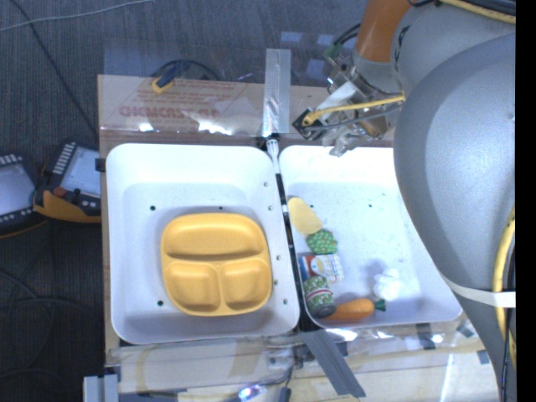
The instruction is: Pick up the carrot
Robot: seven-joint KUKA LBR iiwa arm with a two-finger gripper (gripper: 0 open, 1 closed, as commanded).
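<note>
Carrot (353, 310): smooth orange taper, matte plastic look, short green stub at its right end; long axis runs roughly left-right, slightly tilted, blunt tip pointing left. Lies at the near edge of the right white bin (419, 249), well below the gripper (342, 128) and apart from it. Gripper sits over the bin's far rim, metal with yellow parts; can't tell how wide it stands, nothing seen in it. Touching the carrot's left tip, a green knobbly round toy (316, 293); a white lumpy item (387, 286) just up-right. Yellow glossy compartment plate (218, 262) in the left bin (134, 224), down-left of the gripper.
</note>
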